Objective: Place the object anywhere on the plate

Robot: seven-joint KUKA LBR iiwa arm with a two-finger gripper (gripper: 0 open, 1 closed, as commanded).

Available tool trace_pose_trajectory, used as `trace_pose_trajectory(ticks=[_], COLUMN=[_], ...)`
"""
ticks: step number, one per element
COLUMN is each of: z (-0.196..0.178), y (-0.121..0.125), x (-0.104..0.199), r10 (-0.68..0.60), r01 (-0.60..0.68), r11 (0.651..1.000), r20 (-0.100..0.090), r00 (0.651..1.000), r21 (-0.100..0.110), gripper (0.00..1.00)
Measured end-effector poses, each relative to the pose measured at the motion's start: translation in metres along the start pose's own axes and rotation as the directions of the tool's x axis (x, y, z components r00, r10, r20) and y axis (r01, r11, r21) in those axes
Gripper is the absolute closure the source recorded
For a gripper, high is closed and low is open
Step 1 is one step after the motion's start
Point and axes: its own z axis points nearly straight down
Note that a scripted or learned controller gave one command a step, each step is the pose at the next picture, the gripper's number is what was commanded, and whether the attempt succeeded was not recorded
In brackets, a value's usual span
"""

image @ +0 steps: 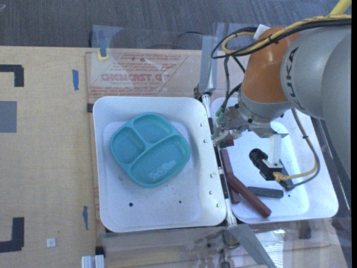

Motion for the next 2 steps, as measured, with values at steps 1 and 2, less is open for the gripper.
trace_pose_trajectory(ticks=[1,2], z=[-0.0011,-0.0024], y=[0.0015,0.0043], x=[0.0023,0.0042], r10=[-0.042,-0.024], r01=[0.042,0.024], r11=[0.999,1.0], r20=[0.008,0.01], r00=[0.999,1.0], r21=[0.0,-0.004], gripper=[1.0,1.0])
